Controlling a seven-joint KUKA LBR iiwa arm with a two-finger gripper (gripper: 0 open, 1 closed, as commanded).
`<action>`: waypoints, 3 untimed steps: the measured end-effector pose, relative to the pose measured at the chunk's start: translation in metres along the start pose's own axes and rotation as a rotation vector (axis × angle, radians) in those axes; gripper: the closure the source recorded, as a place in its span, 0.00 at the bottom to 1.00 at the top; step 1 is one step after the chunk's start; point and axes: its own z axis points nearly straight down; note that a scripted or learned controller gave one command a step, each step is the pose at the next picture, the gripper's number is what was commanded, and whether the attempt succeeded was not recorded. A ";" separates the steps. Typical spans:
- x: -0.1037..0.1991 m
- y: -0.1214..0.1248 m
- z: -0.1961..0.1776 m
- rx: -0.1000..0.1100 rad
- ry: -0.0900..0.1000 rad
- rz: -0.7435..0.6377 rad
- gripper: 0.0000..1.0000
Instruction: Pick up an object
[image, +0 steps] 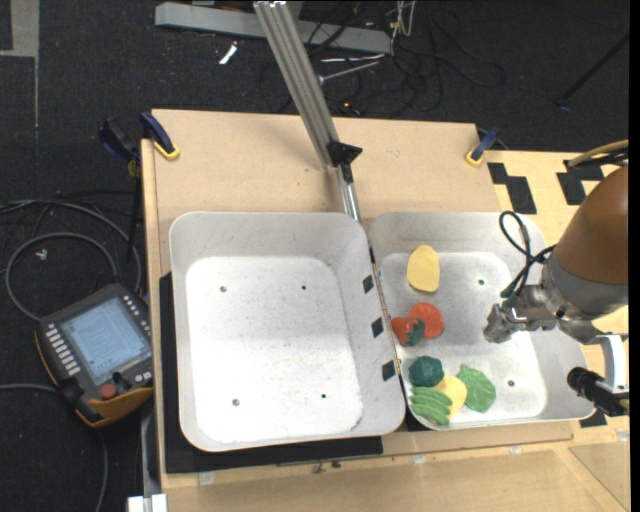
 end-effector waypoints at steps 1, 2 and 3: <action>0.003 0.001 -0.043 0.000 0.000 -0.002 1.00; 0.003 0.002 -0.078 0.000 0.000 -0.002 1.00; 0.067 0.006 -0.076 0.006 0.005 -0.007 1.00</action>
